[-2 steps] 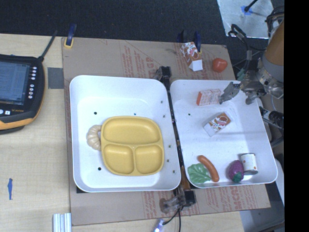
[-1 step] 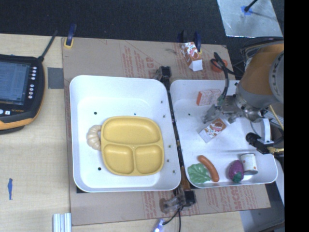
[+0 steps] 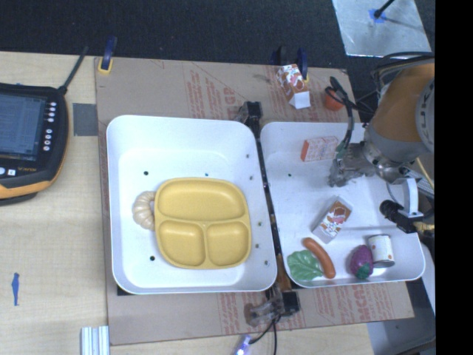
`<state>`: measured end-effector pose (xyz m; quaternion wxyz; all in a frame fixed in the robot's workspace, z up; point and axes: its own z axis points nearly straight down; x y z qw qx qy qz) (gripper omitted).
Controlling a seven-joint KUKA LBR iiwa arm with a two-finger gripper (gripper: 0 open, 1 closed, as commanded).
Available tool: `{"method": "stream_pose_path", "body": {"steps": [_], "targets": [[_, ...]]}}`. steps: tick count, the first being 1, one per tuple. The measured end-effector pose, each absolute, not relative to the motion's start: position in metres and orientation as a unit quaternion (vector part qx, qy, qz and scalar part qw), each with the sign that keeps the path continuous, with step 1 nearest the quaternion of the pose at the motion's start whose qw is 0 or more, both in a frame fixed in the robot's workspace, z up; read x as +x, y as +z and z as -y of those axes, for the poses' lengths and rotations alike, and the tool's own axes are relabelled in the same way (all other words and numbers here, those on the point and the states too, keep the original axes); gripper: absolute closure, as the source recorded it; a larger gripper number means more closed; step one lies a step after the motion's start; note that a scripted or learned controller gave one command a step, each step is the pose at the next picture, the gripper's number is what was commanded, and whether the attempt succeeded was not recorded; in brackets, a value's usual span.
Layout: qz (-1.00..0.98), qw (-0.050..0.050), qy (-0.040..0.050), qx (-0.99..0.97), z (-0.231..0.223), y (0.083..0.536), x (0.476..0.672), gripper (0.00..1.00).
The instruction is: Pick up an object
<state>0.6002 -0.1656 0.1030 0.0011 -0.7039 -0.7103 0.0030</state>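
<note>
Claw (image 3: 341,174) low in right bin (image 3: 292,198), grip state unclear, small carton (image 3: 332,220) just below, orange box (image 3: 318,149) nearby

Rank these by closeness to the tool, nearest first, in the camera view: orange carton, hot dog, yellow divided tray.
Measured from the tool:
1. Orange carton, just up-left of it in the right bin.
2. Hot dog, near that bin's front edge.
3. Yellow divided tray, over in the left bin.

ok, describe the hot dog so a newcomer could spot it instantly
Look in the right-hand white bin, at its near edge. The hot dog lies there slantwise, against the green leafy toy on its left. It is the one long, thin, orange-red piece; the purple toy to its right is round.
</note>
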Motion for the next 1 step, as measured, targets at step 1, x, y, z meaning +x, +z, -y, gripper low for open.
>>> {"method": "stream_pose_path", "body": {"steps": [1], "targets": [[0.709, 0.001, 0.0017, -0.705, 0.1828, 0.1490, 0.5432, 1.00]]}}
